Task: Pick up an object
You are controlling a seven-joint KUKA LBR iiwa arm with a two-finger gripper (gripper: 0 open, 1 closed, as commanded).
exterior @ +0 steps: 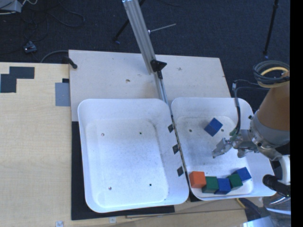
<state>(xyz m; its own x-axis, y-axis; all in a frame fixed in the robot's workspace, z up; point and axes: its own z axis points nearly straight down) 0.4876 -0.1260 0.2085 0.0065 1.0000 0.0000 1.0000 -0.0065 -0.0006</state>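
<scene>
Reaching in from the right, the gripper is seen low over the right bin, with its metal fingertips aimed leftward and slightly down the frame. Nothing is seen between the fingertips. Whether they are spread or closed cannot be told, since the tips are small and blurred against the white floor.

Two candidate targets are offered. The lone blue cube is found up-frame and a little to the left of the fingertips, near but apart from them, with bare bin floor all round it. It is seen turned at an angle, a corner toward the gripper rather than a flat face, so a wrist turn would probably be called for before a closing. The other choice is the row along the near wall: an orange cube, a green cube, a second blue cube, another green cube and a third blue cube, packed touching or nearly so. That row lies down-frame of the fingertips, somewhat farther off than the lone cube.

The lone blue cube is judged the easier pick, being nearer and free of neighbours. The left bin is not involved.
</scene>
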